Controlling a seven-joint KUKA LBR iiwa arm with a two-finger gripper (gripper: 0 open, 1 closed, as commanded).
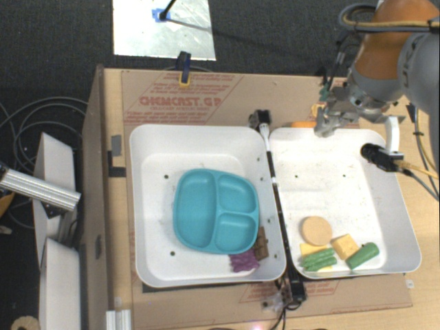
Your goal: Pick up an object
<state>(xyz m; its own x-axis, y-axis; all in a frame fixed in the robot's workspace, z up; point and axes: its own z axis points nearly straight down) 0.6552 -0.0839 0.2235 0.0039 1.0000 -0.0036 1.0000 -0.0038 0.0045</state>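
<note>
Single arm entering from the upper right of the camera view: grey links, with an orange band above the wrist. The wrist points down and to the left. The end effector hangs at the arm's lower left tip, and a cable loops over the orange band.

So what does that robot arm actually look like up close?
The arm is rounded and grey, with an orange band bulging near its end. Thin cables loop over the top of it. Below sits a smaller grey metal gripper, and a white piece with a black tip sticks out beside it.
</note>
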